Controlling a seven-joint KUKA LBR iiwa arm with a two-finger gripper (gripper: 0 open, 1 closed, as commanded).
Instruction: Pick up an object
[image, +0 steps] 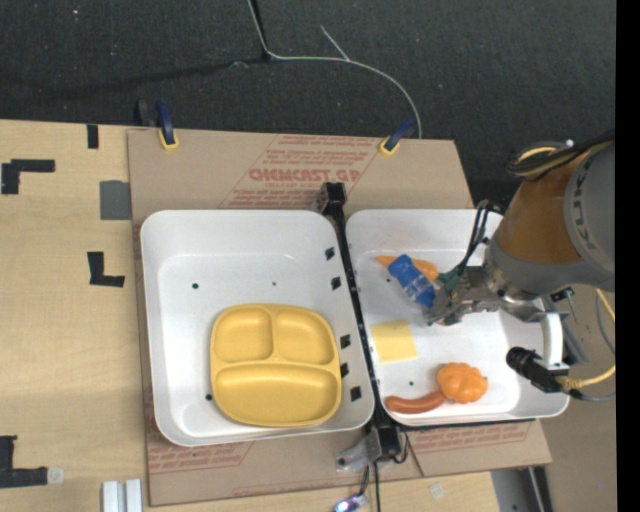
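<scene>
Bins sit side by side at the middle of the frame on a cardboard sheet (300, 165) laid over the wooden bench (60, 330). The left bin (170, 250) holds a yellow divided plate (276, 364) in its lower half. The right bin (440, 225) holds four things: a blue block (411, 277) near its upper middle, lying tilted, with an orange carrot (424, 267) touching it just behind; a pale yellow square (394, 342) lower left, near the divider; an orange lump (461, 381) at lower right; and a red sausage (414, 403) along the lower wall, its right end touching the lump.

From the right edge of the frame the arm (560, 225) reaches in, its orange band above the grey wrist. The gripper (445, 308) is low inside the right bin, just right of and below the blue block, very near its lower end. Whether the fingers are spread or closed I cannot tell, and whether they touch the block is also unclear; nothing is plainly seen between them.

Two blue clamps (165, 125) pin the sheet's upper edge, and a thin cable (380, 75) curves across the dark floor at the top.
</scene>
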